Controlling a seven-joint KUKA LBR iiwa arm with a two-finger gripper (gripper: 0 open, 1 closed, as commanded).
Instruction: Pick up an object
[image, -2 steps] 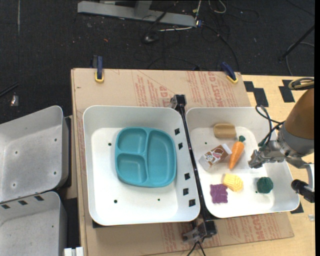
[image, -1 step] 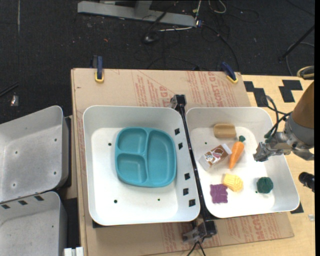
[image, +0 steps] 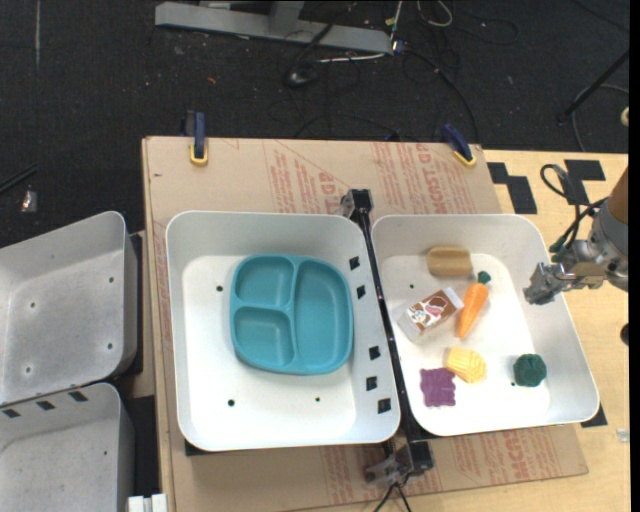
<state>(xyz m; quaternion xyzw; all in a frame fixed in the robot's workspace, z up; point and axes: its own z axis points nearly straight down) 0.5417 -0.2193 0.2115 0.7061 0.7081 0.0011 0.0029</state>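
2 white bins sit side by side. Nearest in the right bin (image: 560, 395) lie a purple piece (image: 437, 386), a yellow corn (image: 466, 364) and a dark green ball (image: 530, 370). Behind them are a wrapped snack (image: 430, 311), an orange carrot (image: 472, 308) and a tan block (image: 449, 262). The left bin (image: 200, 300) holds a teal divided tray (image: 292, 314). The gripper (image: 541, 284) hovers at the right bin's right wall, pinching nothing; whether its claw is spread cannot be told.

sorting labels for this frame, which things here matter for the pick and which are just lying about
For the pick: gripper, carrot, corn, purple piece, green ball, snack packet, tan block.

Lying about: teal divided plate, yellow clamps, floor cables.
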